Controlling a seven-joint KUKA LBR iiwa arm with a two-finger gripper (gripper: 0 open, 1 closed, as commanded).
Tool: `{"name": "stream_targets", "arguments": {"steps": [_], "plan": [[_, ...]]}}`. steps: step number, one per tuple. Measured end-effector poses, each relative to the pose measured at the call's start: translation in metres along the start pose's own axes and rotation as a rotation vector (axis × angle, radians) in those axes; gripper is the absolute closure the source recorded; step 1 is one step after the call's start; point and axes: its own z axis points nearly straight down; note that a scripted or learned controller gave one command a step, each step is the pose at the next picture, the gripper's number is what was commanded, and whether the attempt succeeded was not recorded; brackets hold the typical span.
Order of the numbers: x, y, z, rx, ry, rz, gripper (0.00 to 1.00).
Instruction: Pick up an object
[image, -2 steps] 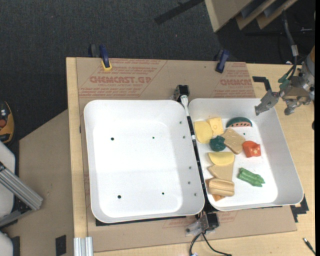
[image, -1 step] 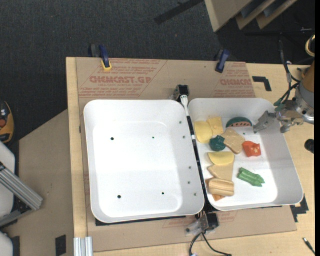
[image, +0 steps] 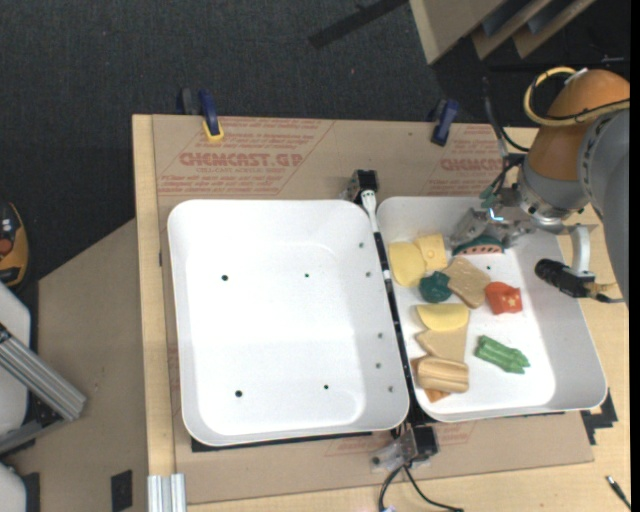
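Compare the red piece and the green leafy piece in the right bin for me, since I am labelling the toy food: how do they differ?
The red piece is blocky and compact; the green leafy piece is long and lumpy, lying at a slant. The red piece sits beside a tan slice and closer to the gripper; the green leafy piece lies apart, nearer the front rim. Both rest loose on the right bin floor.

Even, bright overhead light is falling across the scene, washing the two white bins (image: 270, 320) nearly featureless. Soft, short shadows are pooling under their rims. The dark floor (image: 80, 70) is staying dim, and the whole picture is looking slightly soft and grainy.
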Motion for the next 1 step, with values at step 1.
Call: {"name": "stream_targets", "arguments": {"steps": [1], "plan": [[-0.0031,-0.0016,-0.0160,-0.001,-0.002,0.004,1.00]]}}
